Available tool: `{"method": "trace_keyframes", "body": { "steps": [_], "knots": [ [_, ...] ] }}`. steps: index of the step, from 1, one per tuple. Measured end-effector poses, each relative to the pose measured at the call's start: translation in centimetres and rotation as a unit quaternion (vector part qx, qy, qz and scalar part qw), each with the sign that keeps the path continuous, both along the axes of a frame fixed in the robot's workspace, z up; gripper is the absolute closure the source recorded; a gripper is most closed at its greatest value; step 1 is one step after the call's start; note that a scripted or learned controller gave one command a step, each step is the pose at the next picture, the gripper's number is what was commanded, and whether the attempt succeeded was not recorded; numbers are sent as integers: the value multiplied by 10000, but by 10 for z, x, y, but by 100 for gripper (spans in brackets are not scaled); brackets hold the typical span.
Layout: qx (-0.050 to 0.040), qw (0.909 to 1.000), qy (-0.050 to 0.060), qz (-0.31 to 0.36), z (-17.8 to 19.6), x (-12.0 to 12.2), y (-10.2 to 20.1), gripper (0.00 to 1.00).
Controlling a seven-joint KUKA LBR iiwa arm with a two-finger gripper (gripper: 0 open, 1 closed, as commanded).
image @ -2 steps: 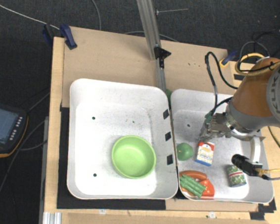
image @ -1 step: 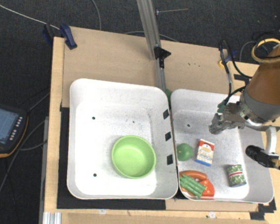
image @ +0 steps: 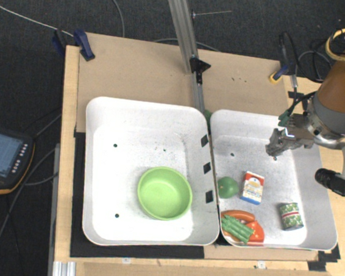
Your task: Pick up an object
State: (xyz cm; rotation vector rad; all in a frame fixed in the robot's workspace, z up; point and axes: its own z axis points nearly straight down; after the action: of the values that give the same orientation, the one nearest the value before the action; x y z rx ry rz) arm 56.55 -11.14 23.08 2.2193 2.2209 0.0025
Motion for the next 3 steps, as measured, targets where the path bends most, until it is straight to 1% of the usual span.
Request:
{"method": "trace_keyframes", "body": {
  "steps": [1, 2, 3],
  "knots": [
    [-1, 10000, 10, -2, 46, -8, 5, 100],
    [2, 10000, 9, 7, 46, 12, 52, 100],
    [2, 10000, 10, 4, 31, 29, 93, 100]
  ]
}}
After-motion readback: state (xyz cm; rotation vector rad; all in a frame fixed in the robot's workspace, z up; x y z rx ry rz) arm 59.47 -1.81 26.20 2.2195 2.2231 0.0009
